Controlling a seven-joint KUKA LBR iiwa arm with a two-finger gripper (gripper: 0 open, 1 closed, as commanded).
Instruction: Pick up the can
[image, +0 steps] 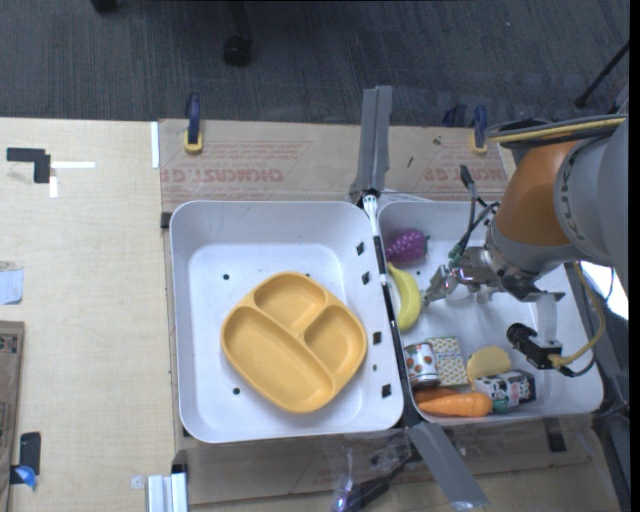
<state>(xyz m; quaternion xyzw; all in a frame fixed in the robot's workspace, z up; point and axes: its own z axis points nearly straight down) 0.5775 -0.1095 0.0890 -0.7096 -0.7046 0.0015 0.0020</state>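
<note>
Can (422, 363) was lying on its side near the front of the right bin (585, 400), hard against the divider side, with a little patterned box (449, 359) touching it and a carrot (455, 403) just in front.

Biggest stuff first: the bench (80, 300) carried both white bins side by side. The left bin (200, 250) had a yellow divided plate (293, 341) sitting in the middle, tilted diagonally. The grey arm (560, 200) with its orange band came in from the right and hung over the right bin's back half.

Its gripper (440, 288) pointed left, toward the banana (405, 294), ending just beside it. Honestly couldn't tell whether the jaws were apart or together, too small and dark against the bin. Nothing visibly sat between them. The can was well apart from the gripper, nearer the front.

Smaller bits in that bin: a purple grape bunch (406, 243) at the back near the divider, a pale yellow chip-like thing (488, 362) beside the box, and a small dark-labelled carton (510, 390) lying right of the carrot.
</note>
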